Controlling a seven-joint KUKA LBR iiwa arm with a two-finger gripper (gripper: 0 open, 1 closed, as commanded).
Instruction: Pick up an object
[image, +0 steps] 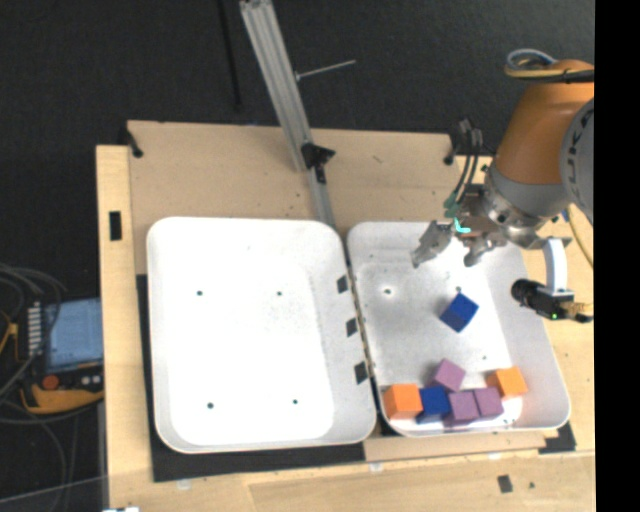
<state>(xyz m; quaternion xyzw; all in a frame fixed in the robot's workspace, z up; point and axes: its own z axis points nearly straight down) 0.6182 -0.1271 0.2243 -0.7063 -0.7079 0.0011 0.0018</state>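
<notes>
My gripper (452, 250) hangs over the right bin (395, 255), at about 12 o'clock of its floor, fingers spread apart, nothing between them. Blue cube (459, 311) lies alone near bin centre, at 6 o'clock from the gripper. Orange, blue and purple cubes (450, 398) cluster along the bin's 6 o'clock edge.
</notes>
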